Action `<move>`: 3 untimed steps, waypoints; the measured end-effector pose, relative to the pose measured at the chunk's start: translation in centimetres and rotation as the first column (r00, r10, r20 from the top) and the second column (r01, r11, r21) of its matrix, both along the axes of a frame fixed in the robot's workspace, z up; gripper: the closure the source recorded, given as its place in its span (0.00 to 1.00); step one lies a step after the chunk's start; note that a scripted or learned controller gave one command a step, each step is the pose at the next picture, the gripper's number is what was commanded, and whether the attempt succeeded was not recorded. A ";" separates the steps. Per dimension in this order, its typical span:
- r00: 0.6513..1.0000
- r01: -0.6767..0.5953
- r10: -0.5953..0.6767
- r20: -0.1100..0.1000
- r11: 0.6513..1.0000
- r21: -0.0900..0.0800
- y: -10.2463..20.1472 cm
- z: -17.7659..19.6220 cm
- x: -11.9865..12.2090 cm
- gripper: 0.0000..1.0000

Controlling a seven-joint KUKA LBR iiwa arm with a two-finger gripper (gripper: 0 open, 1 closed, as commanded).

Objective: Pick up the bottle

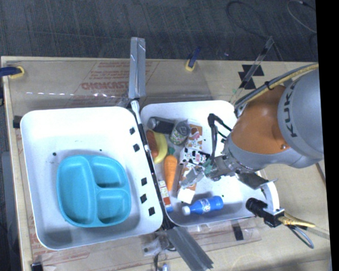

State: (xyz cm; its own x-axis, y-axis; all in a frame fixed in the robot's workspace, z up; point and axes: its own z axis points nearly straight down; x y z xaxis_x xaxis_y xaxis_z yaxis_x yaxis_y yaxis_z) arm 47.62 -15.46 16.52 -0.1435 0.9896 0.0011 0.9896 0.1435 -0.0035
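The bottle (203, 205) is blue with a white cap and a white label. It lies on its side near the front wall of the right bin (225, 108), cap pointing left. My gripper (209, 171) hangs over the middle of that bin, a little behind and above the bottle and apart from it. The grey and orange wrist behind the gripper covers the bin's right part.
An orange carrot (170, 171), a yellow and red fruit (157, 145), a small can (181, 131), a dark object (162, 125) and a patterned packet (193, 149) crowd the right bin's left half. The left bin (38, 134) holds a blue divided plate (94, 189).
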 end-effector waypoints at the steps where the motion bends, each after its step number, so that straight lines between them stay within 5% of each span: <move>1: 0.997 -0.078 0.078 -0.001 0.997 0.002 -5.4 -5.7 0.0 0.00; 2: 0.999 -0.040 0.040 0.001 0.999 0.001 -1.7 -6.6 0.1 0.00; 3: 0.999 -0.054 0.054 0.003 0.999 0.000 -5.6 -1.1 0.1 0.00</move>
